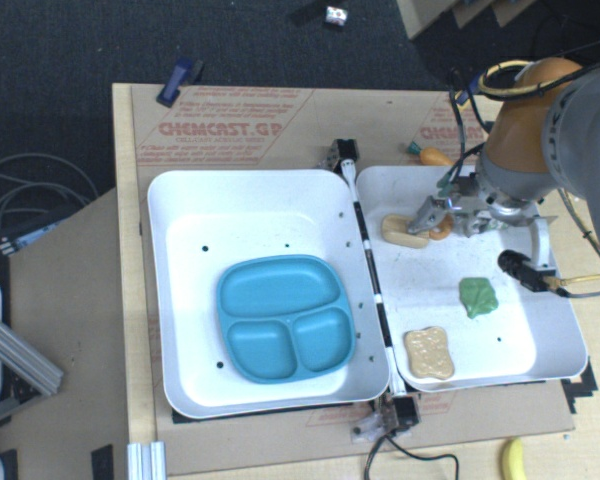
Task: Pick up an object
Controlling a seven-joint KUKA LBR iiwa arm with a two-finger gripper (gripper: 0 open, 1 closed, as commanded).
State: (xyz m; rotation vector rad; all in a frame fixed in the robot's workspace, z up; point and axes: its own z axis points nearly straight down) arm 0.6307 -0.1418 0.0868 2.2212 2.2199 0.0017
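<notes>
A: Two shallow white plastic bins sit side by side on the bench [130,268]. The left bin [180,218] carries a blue three-compartment plastic tray [283,315], the largest thing here. How does that one handle?

B: Stiff, light and probably slick, I judge; too broad to span, so only a rim edge offers a hold. The right bin [550,338] has easier picks. The tool [442,218] is low in that bin's far part, right over a tan rounded bread-like piece [400,232] with something orange at its right end. I cannot tell whether the tool is wide or narrow, or whether anything sits in it.

A: And the smaller ones?

B: A beige rectangular cracker-like slab [429,353] lies at the near left corner: flat, likely rigid, best pinched across its short sides. The green crumpled soft-looking lump [477,297] lies mid-bin, well apart from both; it looks light and squashy, so a squeeze across its middle should hold.
</notes>
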